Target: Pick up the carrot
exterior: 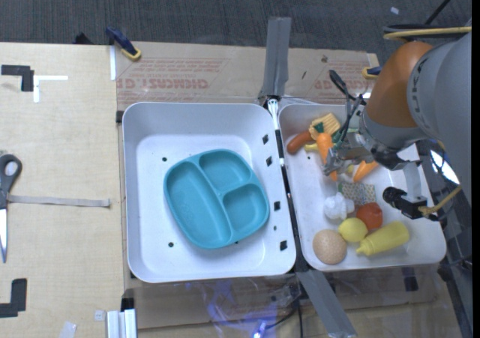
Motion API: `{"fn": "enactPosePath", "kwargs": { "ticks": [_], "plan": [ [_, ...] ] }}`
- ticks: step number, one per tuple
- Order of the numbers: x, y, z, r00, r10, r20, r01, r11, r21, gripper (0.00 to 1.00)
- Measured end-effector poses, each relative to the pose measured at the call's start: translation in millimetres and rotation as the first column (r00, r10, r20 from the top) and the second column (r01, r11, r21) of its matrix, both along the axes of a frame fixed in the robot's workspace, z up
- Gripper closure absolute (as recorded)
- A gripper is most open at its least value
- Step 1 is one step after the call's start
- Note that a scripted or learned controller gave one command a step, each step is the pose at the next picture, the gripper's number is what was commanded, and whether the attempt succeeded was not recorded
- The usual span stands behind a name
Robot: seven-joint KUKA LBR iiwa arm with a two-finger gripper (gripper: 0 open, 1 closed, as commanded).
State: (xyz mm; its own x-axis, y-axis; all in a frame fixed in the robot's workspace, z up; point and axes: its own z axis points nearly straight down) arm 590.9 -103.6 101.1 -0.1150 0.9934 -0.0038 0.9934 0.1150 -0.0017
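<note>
Orange and tapered, the carrot (pixel 324 147) lies in the right bin (pixel 427 250), just beside the end effector (pixel 339 164); whether that is clenched cannot be told. Nearby sit a smooth egg (pixel 328 246), a lemon (pixel 352 229) and a yellow bottle (pixel 384 239). A glossy blue divided plate (pixel 216 198) fills the left bin (pixel 150 134).

The arm (pixel 427 89) runs off the right edge and covers the right bin's (pixel 300 201) far right corner. Beside that bin's far wall, the gripper (pixel 343 155) overlaps the carrot (pixel 325 148), and whether its tips touch it is unclear. Scissors (pixel 6 179) are cut by the left edge.
</note>
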Motion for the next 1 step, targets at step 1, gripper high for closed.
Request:
{"fn": "enactPosePath", "kwargs": {
  "ticks": [1],
  "plan": [
    [39.9, 50.7, 90.1, 0.944, -0.330, 0.000, 0.330, 0.944, 0.001, 1.00]
  ]
}}
